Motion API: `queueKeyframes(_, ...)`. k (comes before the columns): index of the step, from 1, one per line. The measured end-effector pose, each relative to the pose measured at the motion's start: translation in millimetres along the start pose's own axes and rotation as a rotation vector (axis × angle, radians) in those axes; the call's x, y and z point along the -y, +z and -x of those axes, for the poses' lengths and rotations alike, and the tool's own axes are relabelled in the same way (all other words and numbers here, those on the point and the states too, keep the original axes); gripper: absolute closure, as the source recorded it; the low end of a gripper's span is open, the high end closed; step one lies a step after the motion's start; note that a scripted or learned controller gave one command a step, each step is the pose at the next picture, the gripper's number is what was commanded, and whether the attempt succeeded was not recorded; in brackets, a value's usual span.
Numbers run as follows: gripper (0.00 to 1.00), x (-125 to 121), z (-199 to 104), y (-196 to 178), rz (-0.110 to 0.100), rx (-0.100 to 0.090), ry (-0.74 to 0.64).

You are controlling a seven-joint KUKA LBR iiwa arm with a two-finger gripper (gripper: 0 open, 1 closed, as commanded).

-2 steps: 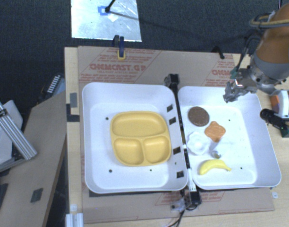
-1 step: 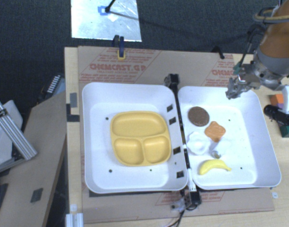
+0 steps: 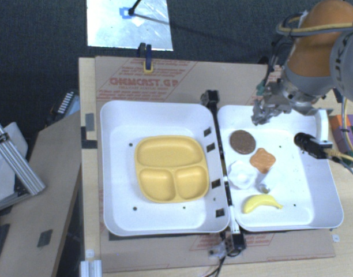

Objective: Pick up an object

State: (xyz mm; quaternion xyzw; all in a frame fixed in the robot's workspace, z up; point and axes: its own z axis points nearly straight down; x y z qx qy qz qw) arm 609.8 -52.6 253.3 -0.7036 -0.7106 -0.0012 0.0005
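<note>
In the right bin (image 3: 315,212) lie a brown round disc (image 3: 243,141), an orange toast-like piece (image 3: 262,160), a small white cup-like object (image 3: 241,175) and a yellow banana (image 3: 261,202). My gripper (image 3: 261,116) hangs over the bin's back left corner, above and a little right of the brown disc, with nothing visibly held. The grey arm with its orange band (image 3: 320,27) comes in from the upper right.
The left bin (image 3: 116,166) holds a yellow divided tray (image 3: 169,168). A black divider strip (image 3: 217,154) runs between the bins. A cardboard sheet (image 3: 147,77) lies under both, with a clamp (image 3: 146,56) at its back edge. A shiny square plate (image 3: 129,16) lies behind.
</note>
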Motion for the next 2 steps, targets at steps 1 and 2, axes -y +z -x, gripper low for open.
queueKeyframes(1,1.00,2.2,-56.7,-4.4,0.001,0.000,0.000)
queueKeyframes(2,1.00,4.1,-108.2,14.6,-0.001,0.000,0.000)
